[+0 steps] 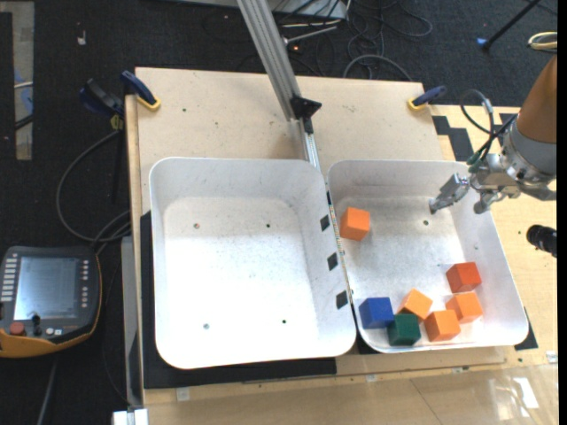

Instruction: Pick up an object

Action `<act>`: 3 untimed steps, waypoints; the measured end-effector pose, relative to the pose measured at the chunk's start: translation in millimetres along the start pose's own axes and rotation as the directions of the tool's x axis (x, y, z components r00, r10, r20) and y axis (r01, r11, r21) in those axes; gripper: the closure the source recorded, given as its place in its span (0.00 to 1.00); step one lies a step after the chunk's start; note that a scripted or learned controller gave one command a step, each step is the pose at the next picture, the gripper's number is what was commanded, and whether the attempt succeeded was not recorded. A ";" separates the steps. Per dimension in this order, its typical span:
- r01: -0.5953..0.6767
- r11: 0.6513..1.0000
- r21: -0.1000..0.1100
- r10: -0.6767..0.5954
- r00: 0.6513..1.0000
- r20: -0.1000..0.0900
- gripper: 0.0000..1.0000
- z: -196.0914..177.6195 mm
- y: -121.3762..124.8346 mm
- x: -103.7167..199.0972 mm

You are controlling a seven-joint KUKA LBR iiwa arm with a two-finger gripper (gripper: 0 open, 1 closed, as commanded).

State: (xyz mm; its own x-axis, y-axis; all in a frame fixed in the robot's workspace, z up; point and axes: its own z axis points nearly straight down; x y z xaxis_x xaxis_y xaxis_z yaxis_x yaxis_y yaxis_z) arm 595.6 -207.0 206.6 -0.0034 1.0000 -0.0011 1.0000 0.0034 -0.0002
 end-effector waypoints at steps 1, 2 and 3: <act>0.001 1.000 0.005 -0.001 1.000 -0.002 0.00 111.4 35.1 3.5; 0.000 1.000 -0.001 0.000 1.000 0.000 0.00 106.1 36.1 2.4; -0.001 1.000 0.000 0.001 1.000 0.000 0.00 111.0 32.1 4.6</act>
State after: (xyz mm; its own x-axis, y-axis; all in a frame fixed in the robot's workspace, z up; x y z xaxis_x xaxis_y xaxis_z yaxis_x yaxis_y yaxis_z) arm 627.7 -202.4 95.6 -0.0021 1.0000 -0.0009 1.0000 0.0021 -0.0001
